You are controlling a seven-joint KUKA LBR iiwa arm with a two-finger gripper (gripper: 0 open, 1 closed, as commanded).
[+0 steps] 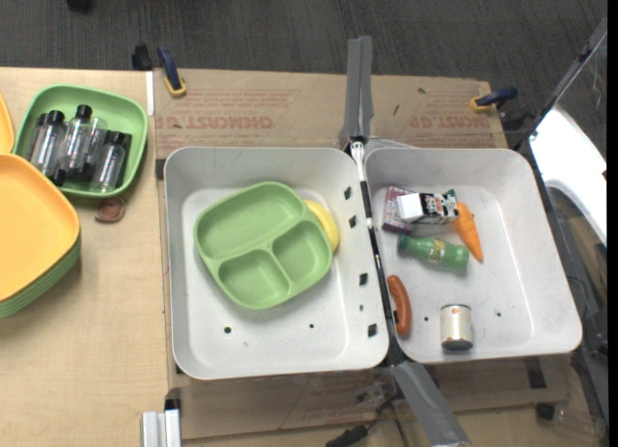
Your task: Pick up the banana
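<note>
Banana (327,224) in left bin (185,281) of 2, near its right wall, mostly hidden under green divided plate (259,242); visible yellow curve running roughly near-to-far along plate's right rim; ends covered, pointing direction unclear

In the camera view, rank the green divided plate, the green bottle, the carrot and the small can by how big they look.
Largest to smallest:
1. green divided plate
2. green bottle
3. carrot and small can, too similar in apparent size to rank.

Green plate (263,255) covers banana (326,225) — right edge exposed.
</note>
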